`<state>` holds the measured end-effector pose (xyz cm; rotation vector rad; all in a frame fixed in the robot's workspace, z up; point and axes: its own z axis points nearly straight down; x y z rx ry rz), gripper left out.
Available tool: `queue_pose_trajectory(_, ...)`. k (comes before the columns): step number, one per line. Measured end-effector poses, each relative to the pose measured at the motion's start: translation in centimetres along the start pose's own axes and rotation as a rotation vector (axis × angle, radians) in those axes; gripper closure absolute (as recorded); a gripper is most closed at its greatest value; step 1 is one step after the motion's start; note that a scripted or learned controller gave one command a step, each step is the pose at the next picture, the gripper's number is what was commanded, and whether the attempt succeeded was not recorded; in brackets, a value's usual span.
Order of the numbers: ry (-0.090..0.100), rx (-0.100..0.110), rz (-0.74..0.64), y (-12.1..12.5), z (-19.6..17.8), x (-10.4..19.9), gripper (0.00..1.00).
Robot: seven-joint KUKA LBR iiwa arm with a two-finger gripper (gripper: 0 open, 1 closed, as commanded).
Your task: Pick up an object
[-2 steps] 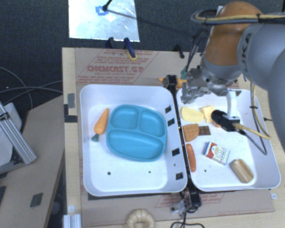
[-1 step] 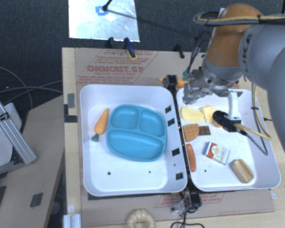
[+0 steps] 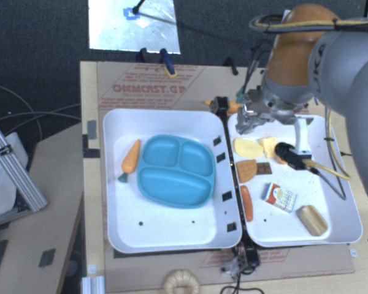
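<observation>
Tool (image 3: 248, 122) hangs over the right bin's (image 3: 340, 222) far-left corner; can't tell how it's set. Nearest grab looks like the yellow chip (image 3: 247, 147) just below it: probably light, thin and slick, so pinch across its edges.

A flat yellow slice (image 3: 247, 147) is seen lying just below the gripper (image 3: 248, 122), a brown cracker (image 3: 246, 171) farther below

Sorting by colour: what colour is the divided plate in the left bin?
Light blue divided plate, seen in the camera view.
</observation>
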<state>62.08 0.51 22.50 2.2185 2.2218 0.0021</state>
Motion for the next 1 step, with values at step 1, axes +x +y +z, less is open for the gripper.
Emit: queue_pose_trajectory(1,0.0,0.001,-0.003,-0.61,0.94,1.15,1.0)
